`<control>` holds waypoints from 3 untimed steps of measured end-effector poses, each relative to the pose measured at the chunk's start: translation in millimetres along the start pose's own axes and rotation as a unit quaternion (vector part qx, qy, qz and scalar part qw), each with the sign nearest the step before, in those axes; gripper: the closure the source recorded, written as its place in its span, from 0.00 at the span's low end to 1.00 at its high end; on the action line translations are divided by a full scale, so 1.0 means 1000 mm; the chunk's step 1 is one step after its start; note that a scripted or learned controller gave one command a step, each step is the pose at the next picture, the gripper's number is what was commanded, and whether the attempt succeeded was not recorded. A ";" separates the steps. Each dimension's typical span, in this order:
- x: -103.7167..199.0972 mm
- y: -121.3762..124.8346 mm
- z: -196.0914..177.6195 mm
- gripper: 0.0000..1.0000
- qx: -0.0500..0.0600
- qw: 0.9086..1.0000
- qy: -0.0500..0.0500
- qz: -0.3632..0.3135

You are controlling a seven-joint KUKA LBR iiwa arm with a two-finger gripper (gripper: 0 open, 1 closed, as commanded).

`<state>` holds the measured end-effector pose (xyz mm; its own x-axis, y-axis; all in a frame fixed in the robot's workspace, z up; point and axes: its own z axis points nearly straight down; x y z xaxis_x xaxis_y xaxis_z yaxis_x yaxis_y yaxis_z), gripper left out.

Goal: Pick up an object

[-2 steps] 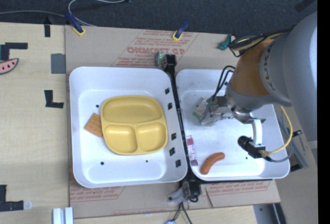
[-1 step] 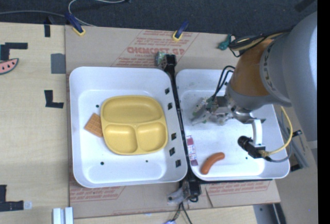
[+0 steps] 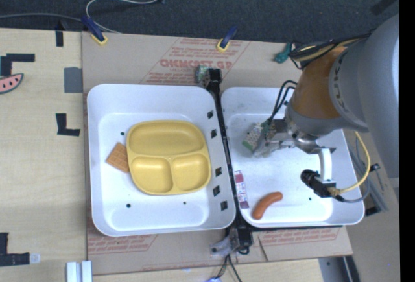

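Note:
In the right bin, an orange sausage-shaped piece lies near the front edge. A small greenish-grey object sits in the back left part of that bin. My gripper is low over the bin, right beside that small object and seemingly touching it. The arm's grey and orange wrist hides much of the gripper. In the left bin lies a yellow divided plate, with a tan waffle-like piece tucked at its left edge.
A black divider strip runs between the two bins. A small pink-and-white label lies at the right bin's left wall. Cables loop off the wrist over the right bin's right side. Cardboard lies under both bins.

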<state>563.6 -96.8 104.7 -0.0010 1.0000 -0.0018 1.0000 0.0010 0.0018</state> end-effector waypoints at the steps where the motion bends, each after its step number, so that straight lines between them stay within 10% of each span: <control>1: 0.000 0.000 0.000 0.00 0.000 1.000 0.000 0.000; 2: 0.002 -0.004 0.019 0.00 0.000 1.000 0.000 0.000; 3: -0.001 0.057 0.019 0.00 -0.001 1.000 0.000 0.000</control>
<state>620.6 -98.3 85.9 -0.0009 1.0000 -0.0015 1.0000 0.0009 0.0044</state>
